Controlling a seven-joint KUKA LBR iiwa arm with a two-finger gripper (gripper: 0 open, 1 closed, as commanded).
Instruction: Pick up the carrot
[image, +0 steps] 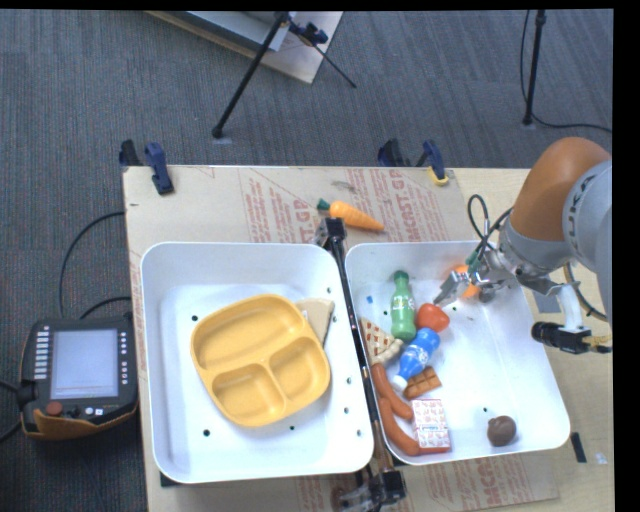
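The carrot (356, 214), orange with a green top, lies on the cardboard bench surface just behind the gap between the two bins, outside both. My gripper (452, 288) hangs low over the back of the right bin (548, 372), pointing left. It is well to the right of the carrot and nearer the front, just above a red tomato (433, 317). Nothing shows as held.
The right bin holds a green bottle (402, 303), a blue bottle (418, 352), sausages (392, 406), a pink box (430, 424) and a brown ball (501, 430). A yellow divided plate (262, 357) lies in the left bin (152, 330). Blue clamps (432, 158) grip the bench's back edge.
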